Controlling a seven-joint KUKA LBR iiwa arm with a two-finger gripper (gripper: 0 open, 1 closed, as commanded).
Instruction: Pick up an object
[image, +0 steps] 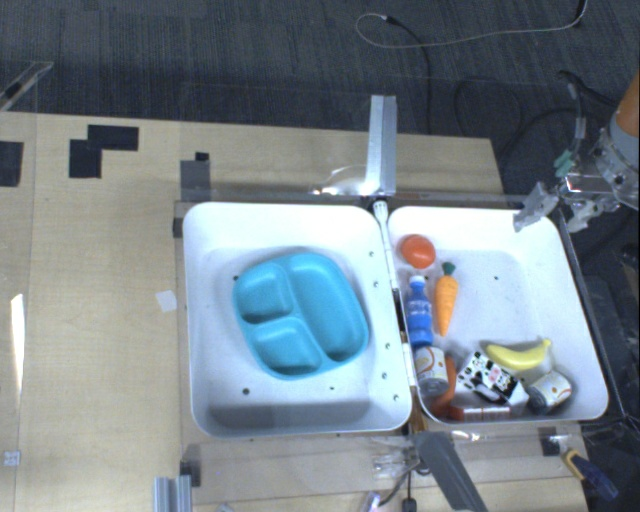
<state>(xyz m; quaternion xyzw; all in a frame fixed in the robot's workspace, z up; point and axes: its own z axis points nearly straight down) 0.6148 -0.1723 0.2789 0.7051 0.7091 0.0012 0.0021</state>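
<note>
The gripper (545, 205) hangs over the right bin's (500, 262) far corner, finger state unclear; the banana (518, 352) lies well below it.

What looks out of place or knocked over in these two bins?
Nothing is spilled or broken. The blue tray sits askew in the left bin. In the right bin, the bottle lies on its side, and things crowd its near corner.

A blue divided plate (298, 313) lies in the left bin (205, 380) — slightly tilted. Behind that bin stands a metal post (383, 145).
</note>
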